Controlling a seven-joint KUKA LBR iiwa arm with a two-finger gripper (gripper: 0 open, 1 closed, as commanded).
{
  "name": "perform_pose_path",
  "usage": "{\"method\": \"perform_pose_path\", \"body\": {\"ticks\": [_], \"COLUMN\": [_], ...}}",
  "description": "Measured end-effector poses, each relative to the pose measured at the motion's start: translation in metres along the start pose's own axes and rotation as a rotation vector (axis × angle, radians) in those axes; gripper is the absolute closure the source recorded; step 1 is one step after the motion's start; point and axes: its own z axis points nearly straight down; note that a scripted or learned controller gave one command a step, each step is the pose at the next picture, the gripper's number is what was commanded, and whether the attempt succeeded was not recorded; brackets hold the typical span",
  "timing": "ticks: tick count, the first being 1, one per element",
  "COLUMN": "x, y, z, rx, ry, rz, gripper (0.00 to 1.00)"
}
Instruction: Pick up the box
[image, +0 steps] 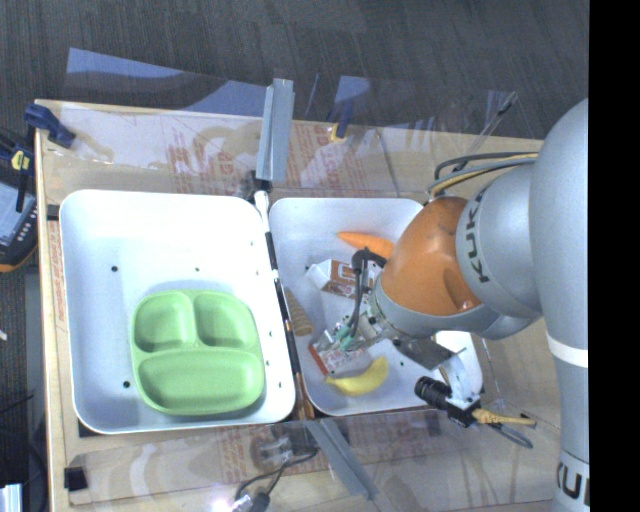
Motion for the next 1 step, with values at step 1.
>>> {"method": "perform_pose_path", "body": {"ticks": [1], "x": [0.0001], "y": [0.0001], "z": [0.0], "rx": [0.0], "ry": [0.0], "rz": [-0.001], "gripper": [0.0]}}
